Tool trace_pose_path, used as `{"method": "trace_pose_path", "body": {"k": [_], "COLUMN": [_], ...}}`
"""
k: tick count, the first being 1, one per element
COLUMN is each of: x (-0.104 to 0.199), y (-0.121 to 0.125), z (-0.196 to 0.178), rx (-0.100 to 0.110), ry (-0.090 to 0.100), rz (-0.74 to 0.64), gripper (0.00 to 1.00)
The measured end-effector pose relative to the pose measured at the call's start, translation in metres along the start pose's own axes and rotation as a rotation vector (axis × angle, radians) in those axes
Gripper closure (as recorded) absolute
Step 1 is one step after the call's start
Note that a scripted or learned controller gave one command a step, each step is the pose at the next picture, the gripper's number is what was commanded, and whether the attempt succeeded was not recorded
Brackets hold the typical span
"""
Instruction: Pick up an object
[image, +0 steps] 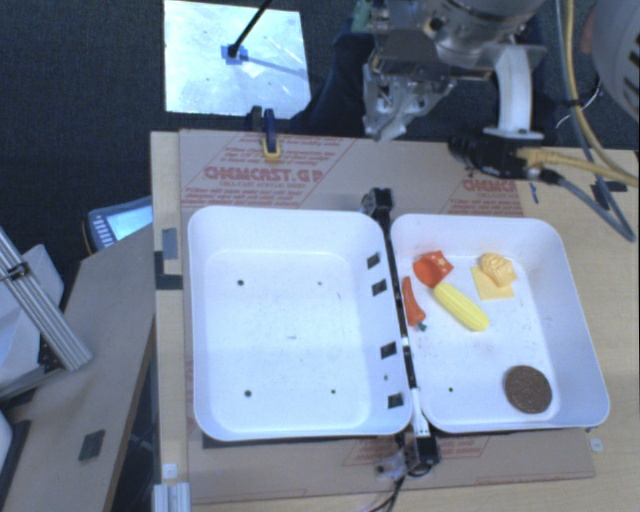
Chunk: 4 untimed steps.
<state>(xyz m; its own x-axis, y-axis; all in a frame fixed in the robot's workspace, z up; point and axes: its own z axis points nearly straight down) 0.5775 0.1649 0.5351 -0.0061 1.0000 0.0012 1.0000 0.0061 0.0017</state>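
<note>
Yellow corn (461, 306) and a brown cookie (527, 388) sit well below the tool (385, 125), in the right bin (575, 290). Can't tell if the tool's spread or pinched.

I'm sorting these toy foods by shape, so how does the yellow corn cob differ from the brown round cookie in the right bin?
The corn cob is bright yellow; the cookie is dark brown. The corn cob is long and lies at a slant, while the cookie is a flat round disc. The corn cob sits near the bin's middle among other pieces; the cookie lies alone near the front corner. Both rest in the right bin.
</note>
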Motion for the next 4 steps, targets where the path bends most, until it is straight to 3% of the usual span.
{"method": "trace_pose_path", "body": {"k": [2, 3, 4], "x": [0.072, 0.07, 0.07], "y": [-0.025, -0.023, -0.019], "z": [0.0, -0.011, 0.018], "rx": [0.001, -0.002, 0.003], "ry": [0.001, 0.001, -0.002], "rz": [-0.002, 0.001, 0.005], "gripper": [1.0, 1.0, 1.0]}}
